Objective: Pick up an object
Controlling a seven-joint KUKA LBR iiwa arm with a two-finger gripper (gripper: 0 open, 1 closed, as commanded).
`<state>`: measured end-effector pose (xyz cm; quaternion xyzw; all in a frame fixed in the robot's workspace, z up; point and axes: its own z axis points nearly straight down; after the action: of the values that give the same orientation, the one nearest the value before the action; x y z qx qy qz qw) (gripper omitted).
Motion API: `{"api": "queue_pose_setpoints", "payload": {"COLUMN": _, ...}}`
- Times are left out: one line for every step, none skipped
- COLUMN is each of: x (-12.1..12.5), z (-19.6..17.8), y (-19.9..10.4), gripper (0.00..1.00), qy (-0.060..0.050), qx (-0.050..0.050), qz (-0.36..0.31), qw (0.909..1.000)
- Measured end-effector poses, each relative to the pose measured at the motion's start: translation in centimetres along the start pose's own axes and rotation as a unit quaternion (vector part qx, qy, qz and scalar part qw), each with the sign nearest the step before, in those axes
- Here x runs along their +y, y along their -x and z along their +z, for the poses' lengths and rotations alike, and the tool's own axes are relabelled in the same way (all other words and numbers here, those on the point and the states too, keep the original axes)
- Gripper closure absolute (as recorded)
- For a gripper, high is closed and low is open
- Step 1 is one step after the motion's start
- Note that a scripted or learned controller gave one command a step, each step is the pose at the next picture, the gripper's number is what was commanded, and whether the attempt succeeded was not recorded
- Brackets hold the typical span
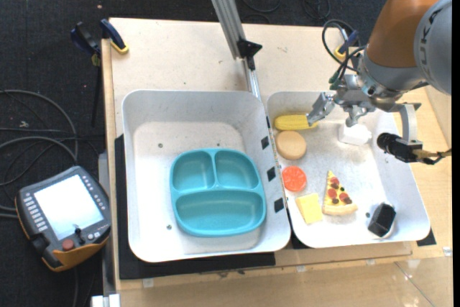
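The right bin holds a yellow banana, a tan round bun, a red-orange tomato slice, a yellow cheese wedge, a pizza slice, a black block and a small white piece. My gripper hangs over the far part of this bin, open, with nothing between its fingers. Its left fingertip is at the banana's right end, and the white piece lies just under its right finger.
The left bin holds a teal divided plate. A slanted metal post rises behind the bins. A black cable with a connector hangs off the wrist over the right bin. A teach pendant lies left of the bench.
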<state>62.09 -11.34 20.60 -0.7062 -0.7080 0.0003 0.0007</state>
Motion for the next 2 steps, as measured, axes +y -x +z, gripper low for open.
{"api": "queue_pose_setpoints", "payload": {"x": 0.0, "z": 0.0, "y": 0.0, "gripper": 0.00, "qy": 0.001, "qx": 0.000, "qz": 0.000, "qw": 1.0000}}
{"api": "queue_pose_setpoints", "payload": {"x": -0.8, "z": 4.7, "y": -0.3, "gripper": 0.00, "qy": -0.002, "qx": 0.000, "qz": 0.001, "qw": 1.0000}}
